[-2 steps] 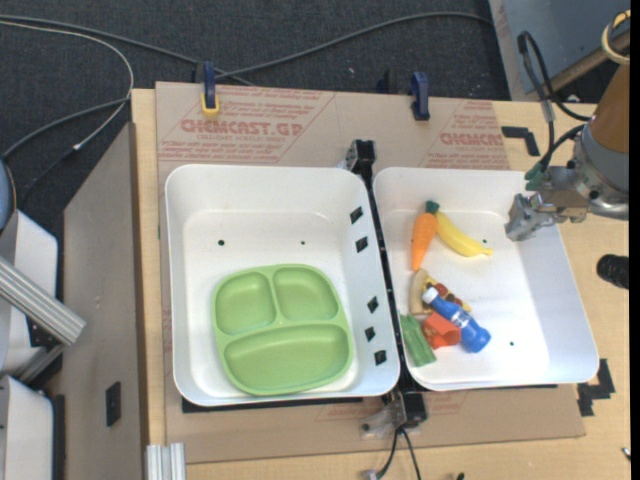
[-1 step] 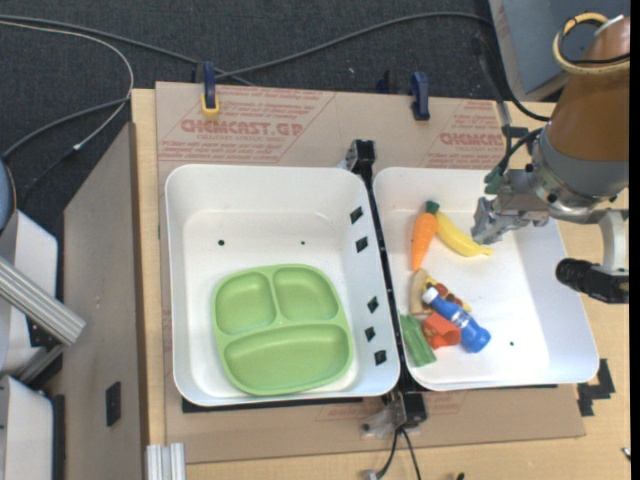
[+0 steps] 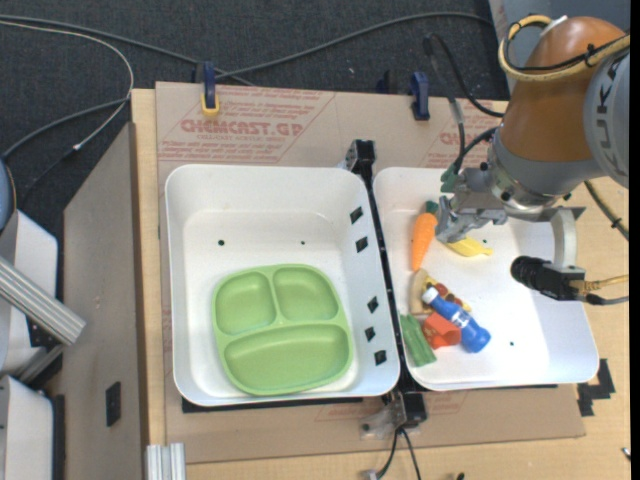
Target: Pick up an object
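Note:
The right bin [image 3: 530, 353] holds an orange carrot [image 3: 422, 239] near its left wall and a yellow banana-like piece [image 3: 470, 249] just right of it. Lower down lie a blue and red bottle-shaped toy [image 3: 455, 320], a green piece [image 3: 417, 341] and a small brown piece [image 3: 417, 282]. My gripper [image 3: 457, 225] hangs low over the bin's upper middle, right above the yellow piece and beside the carrot's top end. The wrist above it hides the fingertips.
The left bin [image 3: 190, 218] carries a green divided plate [image 3: 283, 326] in its near half. A black cylinder [image 3: 542, 275] with a cable sticks out beside the arm over the right bin. Clamps stand on the cardboard's far edge [image 3: 209, 88].

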Robot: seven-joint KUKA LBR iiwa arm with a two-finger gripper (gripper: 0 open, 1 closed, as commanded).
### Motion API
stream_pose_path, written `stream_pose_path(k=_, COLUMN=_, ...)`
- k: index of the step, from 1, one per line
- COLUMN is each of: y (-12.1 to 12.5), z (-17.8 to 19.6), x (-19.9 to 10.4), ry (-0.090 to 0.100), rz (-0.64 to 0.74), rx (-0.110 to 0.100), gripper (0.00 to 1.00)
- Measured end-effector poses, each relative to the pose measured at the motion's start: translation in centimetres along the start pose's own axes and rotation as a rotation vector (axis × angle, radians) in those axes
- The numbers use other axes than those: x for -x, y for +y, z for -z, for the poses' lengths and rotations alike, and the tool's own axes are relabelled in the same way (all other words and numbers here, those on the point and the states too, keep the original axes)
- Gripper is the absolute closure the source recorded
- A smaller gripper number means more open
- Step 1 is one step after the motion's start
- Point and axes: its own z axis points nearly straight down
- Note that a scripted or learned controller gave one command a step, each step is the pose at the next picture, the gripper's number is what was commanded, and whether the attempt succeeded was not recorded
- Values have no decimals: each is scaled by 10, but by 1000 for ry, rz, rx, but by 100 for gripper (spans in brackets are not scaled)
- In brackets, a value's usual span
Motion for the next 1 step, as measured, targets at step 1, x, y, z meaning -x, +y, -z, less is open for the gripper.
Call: stream_pose_path(k=1, y=12, z=-1, x=-62, ry=0, rz=3, rx=5, gripper=100)
